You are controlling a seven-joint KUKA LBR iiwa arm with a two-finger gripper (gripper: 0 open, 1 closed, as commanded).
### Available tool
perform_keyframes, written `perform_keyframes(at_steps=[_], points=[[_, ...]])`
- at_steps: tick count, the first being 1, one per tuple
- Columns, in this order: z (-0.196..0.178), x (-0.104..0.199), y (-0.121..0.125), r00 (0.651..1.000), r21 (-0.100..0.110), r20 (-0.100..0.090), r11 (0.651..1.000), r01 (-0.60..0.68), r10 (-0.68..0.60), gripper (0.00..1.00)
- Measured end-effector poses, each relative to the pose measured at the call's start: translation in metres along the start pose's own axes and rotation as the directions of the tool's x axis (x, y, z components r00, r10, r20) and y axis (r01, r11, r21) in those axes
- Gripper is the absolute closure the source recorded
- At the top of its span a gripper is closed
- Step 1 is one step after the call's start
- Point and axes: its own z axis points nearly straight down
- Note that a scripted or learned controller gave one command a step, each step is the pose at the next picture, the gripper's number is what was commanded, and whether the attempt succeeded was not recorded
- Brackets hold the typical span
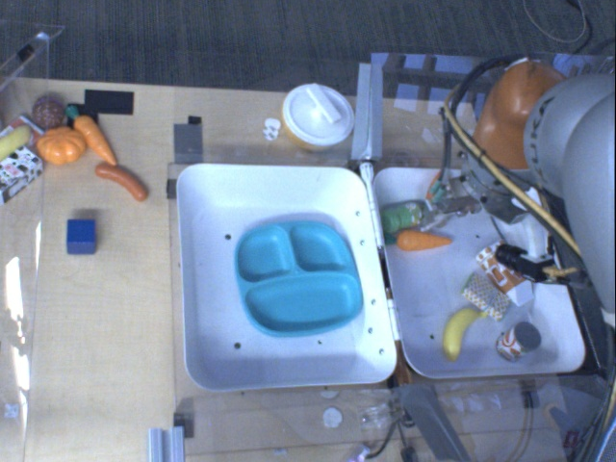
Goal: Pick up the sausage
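The sausage (121, 182), a reddish-orange curved link, lies on the wooden bench far left of both bins, just below an orange carrot toy (93, 138). My gripper (438, 211) hangs low over the upper left part of the right bin (553, 349), far from the sausage. It sits just above a carrot (423, 242) and right beside a green object (399, 218). Cables and the wrist hide its tip.
The left bin (207, 287) holds a blue divided plate (298, 275). The right bin also has a banana (460, 330), a patterned packet (491, 292) and a small can (518, 340). A blue cube (82, 236), small pumpkin (61, 146) and white lid (319, 114) rest on the bench.
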Motion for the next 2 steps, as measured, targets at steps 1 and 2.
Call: perform_keyframes(at_steps=[1,2], points=[[0.014,-0.058,0.011,0.965,-0.009,-0.011,0.965,0.263,-0.263,1.00],[-0.174,-0.021,0.015,0.982,-0.014,-0.010,0.982,0.188,-0.188,1.00]])
